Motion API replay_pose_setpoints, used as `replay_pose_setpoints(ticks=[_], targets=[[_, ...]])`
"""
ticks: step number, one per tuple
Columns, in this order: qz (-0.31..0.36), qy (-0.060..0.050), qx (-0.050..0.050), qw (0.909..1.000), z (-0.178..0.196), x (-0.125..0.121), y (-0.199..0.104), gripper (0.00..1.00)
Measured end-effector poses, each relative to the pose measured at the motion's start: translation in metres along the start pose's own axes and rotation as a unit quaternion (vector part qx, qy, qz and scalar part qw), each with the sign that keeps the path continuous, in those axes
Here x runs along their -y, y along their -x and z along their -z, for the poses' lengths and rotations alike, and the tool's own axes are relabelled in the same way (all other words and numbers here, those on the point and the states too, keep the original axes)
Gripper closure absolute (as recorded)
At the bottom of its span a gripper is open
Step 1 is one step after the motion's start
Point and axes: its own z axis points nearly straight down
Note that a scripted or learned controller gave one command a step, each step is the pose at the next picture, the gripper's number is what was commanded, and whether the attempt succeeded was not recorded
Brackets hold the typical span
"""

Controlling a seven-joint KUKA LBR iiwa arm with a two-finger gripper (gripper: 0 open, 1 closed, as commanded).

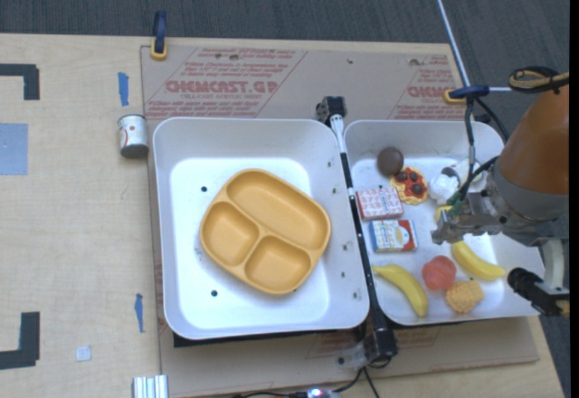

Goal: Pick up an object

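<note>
The left bin (172, 233) holds a yellow divided plate (264, 231) with open floor around it. The right bin (362, 152) is crowded; the gripper (450, 222) hangs just above a banana (477, 261) near its right edge, grasp state unclear.

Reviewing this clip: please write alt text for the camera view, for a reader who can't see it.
From the right, a grey and orange arm reaches over the right bin, its gripper above small toy foods: two bananas, a tomato, and two small cartons. The left bin holds a yellow divided plate.
</note>
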Motion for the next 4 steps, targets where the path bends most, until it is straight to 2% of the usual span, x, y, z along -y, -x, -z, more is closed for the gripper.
replay_pose_setpoints(ticks=[1, 2, 3, 4], targets=[[0.0, 0.0, 0.0, 1.0, 0.0, 0.0, 0.0, 0.0], [0.0, 0.001, -0.001, 1.0, -0.079, 0.012, -0.012, 0.0], [0.0, 0.001, 0.0, 1.0, -0.079, 0.012, -0.025, 0.0], [0.0, 0.001, 0.0, 1.0, -0.079, 0.012, -0.025, 0.0]])
